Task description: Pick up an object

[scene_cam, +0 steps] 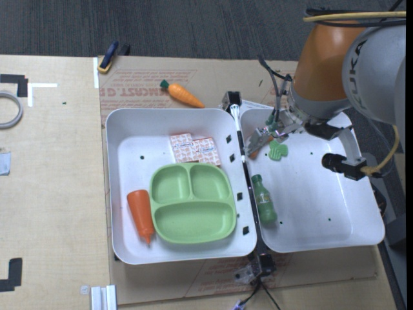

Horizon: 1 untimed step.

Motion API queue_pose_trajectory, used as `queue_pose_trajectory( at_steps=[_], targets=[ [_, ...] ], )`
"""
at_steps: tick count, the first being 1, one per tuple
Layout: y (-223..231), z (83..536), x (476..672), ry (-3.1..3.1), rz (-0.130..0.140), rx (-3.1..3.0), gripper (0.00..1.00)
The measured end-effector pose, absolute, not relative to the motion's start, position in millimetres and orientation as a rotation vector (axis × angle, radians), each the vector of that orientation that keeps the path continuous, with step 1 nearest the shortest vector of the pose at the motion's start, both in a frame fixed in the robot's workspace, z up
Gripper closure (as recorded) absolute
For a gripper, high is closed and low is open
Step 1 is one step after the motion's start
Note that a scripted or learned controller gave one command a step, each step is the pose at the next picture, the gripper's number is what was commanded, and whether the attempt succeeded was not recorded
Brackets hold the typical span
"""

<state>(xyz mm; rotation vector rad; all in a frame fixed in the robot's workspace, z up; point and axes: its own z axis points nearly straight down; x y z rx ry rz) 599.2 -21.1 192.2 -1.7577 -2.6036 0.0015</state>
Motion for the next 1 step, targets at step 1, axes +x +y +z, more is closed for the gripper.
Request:
queue_pose_trajectory(
  at_steps=[1],
  targets=[
    [-21.1, 192.2, 599.2, -2.604, 0.001, -1.758, 0.00]
  ],
)
